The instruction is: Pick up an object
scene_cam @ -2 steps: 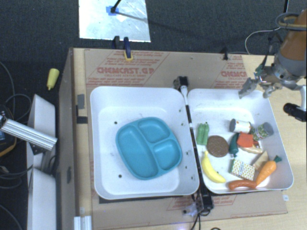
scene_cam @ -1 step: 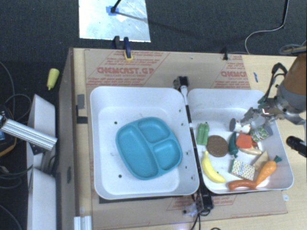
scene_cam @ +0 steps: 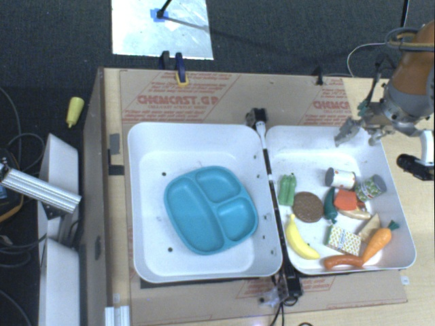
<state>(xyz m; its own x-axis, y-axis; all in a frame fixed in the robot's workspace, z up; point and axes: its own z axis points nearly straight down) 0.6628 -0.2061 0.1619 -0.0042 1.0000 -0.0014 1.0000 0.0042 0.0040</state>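
My gripper (scene_cam: 360, 133) hovers over the back right corner of the right bin (scene_cam: 306, 141), its two fingers spread open with nothing between them. The toy food lies in front of it in that bin: a yellow banana (scene_cam: 299, 239), a brown round cookie (scene_cam: 308, 206), a green pepper (scene_cam: 287, 189), an orange carrot (scene_cam: 376, 243), a sausage (scene_cam: 341, 262), a cracker block (scene_cam: 342, 238), a small white and grey can (scene_cam: 340, 178) and a red and white piece (scene_cam: 348, 201).
The left bin (scene_cam: 153, 148) holds a blue divided plate (scene_cam: 209, 209). A black divider clip (scene_cam: 258, 118) sits between the bins at the back. The bench's cardboard surface (scene_cam: 197, 97) surrounds both bins, and a metal bar (scene_cam: 37, 187) lies far left.
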